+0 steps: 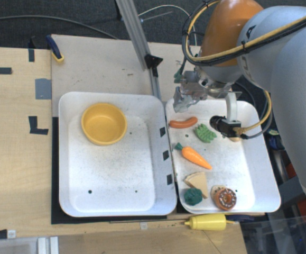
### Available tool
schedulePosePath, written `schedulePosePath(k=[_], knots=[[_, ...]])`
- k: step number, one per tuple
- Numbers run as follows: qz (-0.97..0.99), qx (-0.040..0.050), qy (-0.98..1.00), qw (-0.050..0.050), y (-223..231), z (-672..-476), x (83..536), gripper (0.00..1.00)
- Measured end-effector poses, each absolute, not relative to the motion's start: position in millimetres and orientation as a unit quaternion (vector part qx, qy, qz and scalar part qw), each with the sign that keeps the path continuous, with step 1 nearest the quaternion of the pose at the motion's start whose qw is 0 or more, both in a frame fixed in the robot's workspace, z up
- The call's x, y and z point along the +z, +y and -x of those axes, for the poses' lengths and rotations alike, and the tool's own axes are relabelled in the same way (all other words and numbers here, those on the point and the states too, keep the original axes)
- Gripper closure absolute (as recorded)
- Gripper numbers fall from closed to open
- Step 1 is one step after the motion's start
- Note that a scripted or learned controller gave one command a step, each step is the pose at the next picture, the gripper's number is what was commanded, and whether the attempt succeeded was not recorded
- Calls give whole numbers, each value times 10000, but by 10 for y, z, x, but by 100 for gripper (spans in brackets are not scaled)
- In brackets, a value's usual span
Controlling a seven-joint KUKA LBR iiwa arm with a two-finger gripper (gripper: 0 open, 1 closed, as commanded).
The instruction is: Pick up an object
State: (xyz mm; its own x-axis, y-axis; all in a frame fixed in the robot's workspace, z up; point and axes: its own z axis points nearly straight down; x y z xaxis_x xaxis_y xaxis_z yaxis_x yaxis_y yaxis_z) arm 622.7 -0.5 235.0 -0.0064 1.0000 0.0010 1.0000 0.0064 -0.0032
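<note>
Gripper hovers at the right bin's far-left corner, just above the sausage. You can't tell its finger state (possibly empty).

No readable text, labels, brands or numbers on bins, objects or arm.

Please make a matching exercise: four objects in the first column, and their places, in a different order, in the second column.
1. yellow bowl
2. carrot
3. sausage
4. yellow bottle

a. on the bench, in front of the right bin
b. right bin, near its far left corner
c. left bin
d. right bin, between the sausage and the cheese wedge

Pairs: 1-c, 2-d, 3-b, 4-a
</note>
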Motion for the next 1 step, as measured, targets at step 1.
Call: schedulePosePath(k=[1], knots=[[7043, 2, -7099, 9, 632, -6287, 2288, 100]])
